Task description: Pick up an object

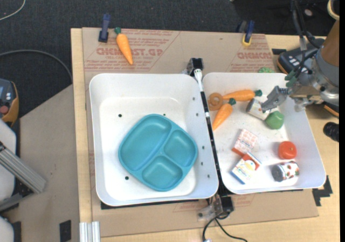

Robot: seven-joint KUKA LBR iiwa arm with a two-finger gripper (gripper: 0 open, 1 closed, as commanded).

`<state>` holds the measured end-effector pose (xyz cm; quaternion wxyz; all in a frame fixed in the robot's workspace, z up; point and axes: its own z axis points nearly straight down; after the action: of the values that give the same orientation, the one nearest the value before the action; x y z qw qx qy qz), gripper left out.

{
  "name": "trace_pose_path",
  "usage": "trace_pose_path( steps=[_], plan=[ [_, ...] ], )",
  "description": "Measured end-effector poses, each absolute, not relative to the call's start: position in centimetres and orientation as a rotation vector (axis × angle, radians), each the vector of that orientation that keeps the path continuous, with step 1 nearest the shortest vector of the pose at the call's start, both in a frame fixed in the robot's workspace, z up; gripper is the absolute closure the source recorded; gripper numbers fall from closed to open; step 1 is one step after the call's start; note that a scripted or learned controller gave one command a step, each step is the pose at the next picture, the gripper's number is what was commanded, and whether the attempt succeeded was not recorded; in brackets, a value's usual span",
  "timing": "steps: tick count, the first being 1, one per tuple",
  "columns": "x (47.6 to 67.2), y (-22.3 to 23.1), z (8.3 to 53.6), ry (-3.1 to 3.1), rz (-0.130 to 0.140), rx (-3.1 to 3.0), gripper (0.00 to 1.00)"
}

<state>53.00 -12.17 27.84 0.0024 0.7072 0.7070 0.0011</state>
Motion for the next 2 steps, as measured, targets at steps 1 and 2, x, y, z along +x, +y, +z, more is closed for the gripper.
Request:
trace_pose_path(
  steps=[1,2],
  plan=[
    [49.3,-7.0,33.4,2.225,0.006,2.214,0.00],
    [48.0,-1.6,40.2,2.225,0.012,2.209,0.00]
  ],
)
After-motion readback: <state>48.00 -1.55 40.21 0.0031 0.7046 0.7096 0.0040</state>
